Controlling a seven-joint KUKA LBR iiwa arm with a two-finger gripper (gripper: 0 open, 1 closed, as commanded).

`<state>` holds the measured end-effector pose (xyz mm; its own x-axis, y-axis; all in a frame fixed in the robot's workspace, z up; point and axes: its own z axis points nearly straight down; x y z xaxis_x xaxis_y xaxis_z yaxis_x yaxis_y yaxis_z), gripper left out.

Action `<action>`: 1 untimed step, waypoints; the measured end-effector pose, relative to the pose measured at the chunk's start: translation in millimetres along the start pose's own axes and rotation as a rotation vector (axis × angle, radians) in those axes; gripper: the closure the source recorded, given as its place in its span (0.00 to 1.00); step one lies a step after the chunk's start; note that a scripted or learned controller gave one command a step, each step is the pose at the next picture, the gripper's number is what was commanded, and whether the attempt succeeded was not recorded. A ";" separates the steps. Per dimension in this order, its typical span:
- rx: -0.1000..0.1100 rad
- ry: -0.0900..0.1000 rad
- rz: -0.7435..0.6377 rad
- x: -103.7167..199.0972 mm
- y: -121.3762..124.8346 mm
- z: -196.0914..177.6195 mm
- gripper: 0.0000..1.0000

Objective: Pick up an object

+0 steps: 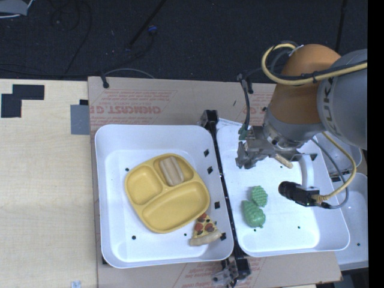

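While pizza slice [206, 231] flanks yellow tray [144, 188], apparently touching

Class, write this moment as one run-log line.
gripper: over right white bin, above textured green toy | yellow divided plate, pizza slice toy: left bin | nothing lifted

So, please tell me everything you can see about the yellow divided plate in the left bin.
The yellow divided plate looks like smooth plastic with rounded corners and raised ridges that split it into three compartments: two smaller ones at the far side and one long one at the near side. It lies flat on the floor of the left bin, turned at a slant to the bin's walls. A tan toy hot dog rests in the upper right compartment. A toy pizza slice lies close to its lower right corner.
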<state>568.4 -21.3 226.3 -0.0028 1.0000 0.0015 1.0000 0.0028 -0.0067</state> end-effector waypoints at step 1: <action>-0.001 0.001 -0.002 57.4 -20.6 -3.2 1.00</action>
<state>547.7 36.1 229.7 -0.0053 1.0000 0.0022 1.0000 0.0053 -0.0060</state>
